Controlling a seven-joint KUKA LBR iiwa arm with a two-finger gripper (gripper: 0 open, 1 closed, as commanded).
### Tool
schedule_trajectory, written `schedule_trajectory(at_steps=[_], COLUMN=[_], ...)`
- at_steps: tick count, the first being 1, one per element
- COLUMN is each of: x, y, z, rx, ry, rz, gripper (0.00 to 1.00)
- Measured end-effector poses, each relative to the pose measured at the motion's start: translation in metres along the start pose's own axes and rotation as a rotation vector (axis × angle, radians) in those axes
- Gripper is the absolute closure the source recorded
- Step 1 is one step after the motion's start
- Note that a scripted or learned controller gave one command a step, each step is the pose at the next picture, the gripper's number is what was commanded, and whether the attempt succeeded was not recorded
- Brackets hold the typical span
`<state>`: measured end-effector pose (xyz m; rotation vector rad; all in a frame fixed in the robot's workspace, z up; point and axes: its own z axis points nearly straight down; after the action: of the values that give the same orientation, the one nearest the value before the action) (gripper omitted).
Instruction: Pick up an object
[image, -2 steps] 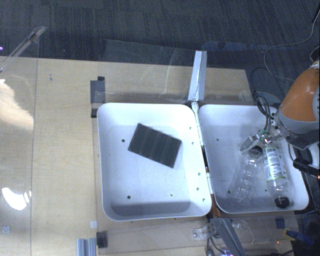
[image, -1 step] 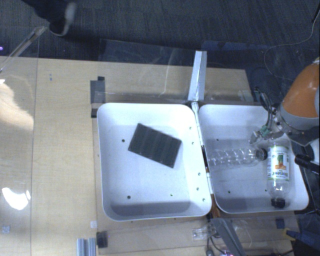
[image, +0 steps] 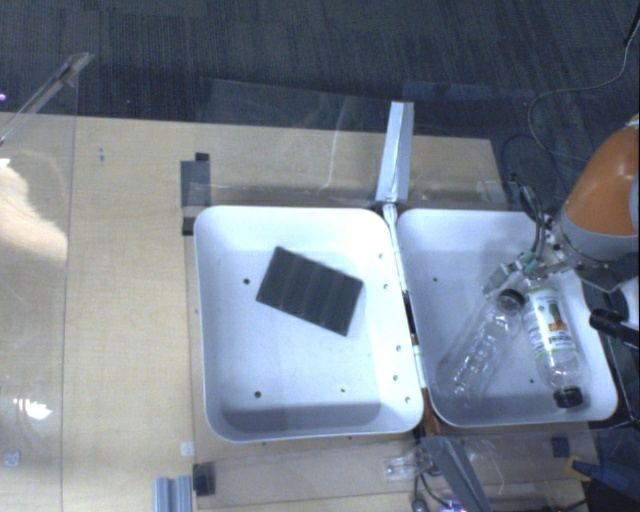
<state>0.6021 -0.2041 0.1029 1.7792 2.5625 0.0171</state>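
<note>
Clear plastic bottle (image: 478, 352) in right bin (image: 440, 235): looked light, slick, crushable (best taken mid-body). Gripper (image: 535, 262) state couldn't be told.

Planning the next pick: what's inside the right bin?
The right bin holds two clear plastic bottles: one labelled, one plain, lying side by side. The arm covers the bin's far right corner, so anything there is hidden.
</note>
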Motion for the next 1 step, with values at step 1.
schedule_trajectory(at_steps=[1], x=[0.0030], y=[-0.0025], z=[0.0107], rx=[0.006], ry=[0.006], rz=[-0.070], gripper=[0.00])
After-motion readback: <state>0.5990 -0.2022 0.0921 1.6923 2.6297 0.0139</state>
